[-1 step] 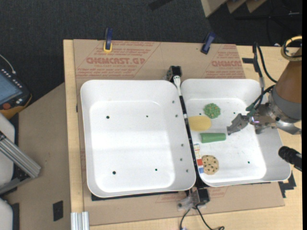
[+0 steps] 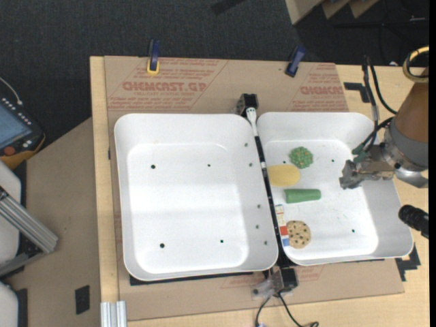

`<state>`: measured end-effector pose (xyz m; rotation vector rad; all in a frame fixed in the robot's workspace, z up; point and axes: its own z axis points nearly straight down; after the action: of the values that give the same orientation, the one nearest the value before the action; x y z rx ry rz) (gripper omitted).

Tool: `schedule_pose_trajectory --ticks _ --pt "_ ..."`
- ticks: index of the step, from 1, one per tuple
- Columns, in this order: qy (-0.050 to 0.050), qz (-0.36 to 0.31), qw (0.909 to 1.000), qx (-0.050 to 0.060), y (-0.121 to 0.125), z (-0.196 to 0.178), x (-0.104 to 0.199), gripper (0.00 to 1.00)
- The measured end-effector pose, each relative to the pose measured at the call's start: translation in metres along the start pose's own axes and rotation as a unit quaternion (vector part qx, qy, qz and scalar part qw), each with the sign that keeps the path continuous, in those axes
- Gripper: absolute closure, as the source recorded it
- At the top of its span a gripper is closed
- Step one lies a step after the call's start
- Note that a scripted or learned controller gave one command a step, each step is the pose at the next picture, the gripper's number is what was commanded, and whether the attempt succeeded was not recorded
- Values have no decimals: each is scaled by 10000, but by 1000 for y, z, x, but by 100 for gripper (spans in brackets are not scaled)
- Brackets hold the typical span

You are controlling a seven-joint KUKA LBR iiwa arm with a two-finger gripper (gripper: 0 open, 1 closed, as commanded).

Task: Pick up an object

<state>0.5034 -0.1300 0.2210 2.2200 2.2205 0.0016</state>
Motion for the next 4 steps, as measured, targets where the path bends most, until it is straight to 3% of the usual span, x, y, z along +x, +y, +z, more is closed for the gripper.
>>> schedule_pose_trajectory --ticks 1,2,3,4 --pt "1 -26 10000 -23 11 -62 50 100" --pt "17 -25 10000 28 -22 -60 101 100" --pt "5 -4 10000 7 -20 -70 98 100" --pt "10 -39 10000 -11 1 -84 167 100"
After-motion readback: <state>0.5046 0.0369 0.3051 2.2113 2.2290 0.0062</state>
